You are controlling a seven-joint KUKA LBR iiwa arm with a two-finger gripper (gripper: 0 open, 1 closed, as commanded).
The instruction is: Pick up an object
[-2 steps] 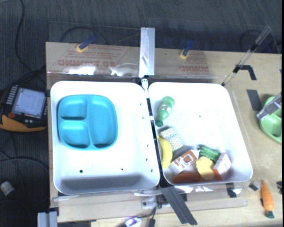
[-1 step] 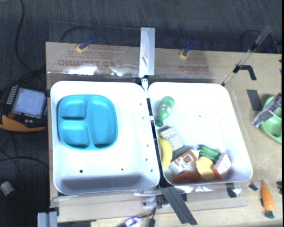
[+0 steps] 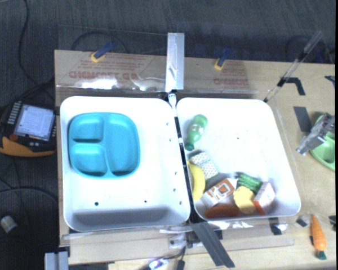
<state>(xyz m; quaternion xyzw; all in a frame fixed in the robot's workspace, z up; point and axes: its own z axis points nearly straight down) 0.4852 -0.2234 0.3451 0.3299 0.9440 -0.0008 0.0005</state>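
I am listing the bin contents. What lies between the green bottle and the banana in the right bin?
In the camera view, a small checkered packet lies between the green bottle and the banana.

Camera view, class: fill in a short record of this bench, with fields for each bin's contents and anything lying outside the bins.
left bin: one blue divided tray
right bin: green bottle near the top left; banana, cartons and small items piled along the lower edge
outside the bins: carrot at the lower right of the bench, handheld screen device on the floor at left

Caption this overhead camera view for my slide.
Blue divided tray in left bin; banana among clutter in right bin.
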